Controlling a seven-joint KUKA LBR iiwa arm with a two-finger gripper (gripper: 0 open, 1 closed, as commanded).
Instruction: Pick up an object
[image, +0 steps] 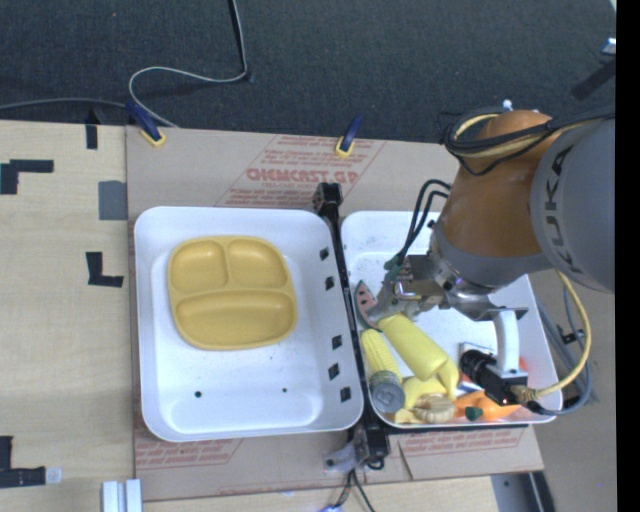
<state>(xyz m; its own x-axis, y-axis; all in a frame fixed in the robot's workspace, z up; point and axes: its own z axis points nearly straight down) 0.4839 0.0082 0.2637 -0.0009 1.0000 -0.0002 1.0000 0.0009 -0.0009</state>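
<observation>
My gripper reaches down into the right bin, just above a yellow banana-like piece that lies slanted in the bin. A corn cob lies left of it, with a grey round piece at its lower end. Nothing shows between the fingers. The arm's orange band and grey wrist hide the middle and right of the bin.
The left bin holds a yellow divided plate. Small toy foods, tan and orange, crowd the right bin's front edge. A black divider runs between the bins. Cables lie on the dark floor behind.
</observation>
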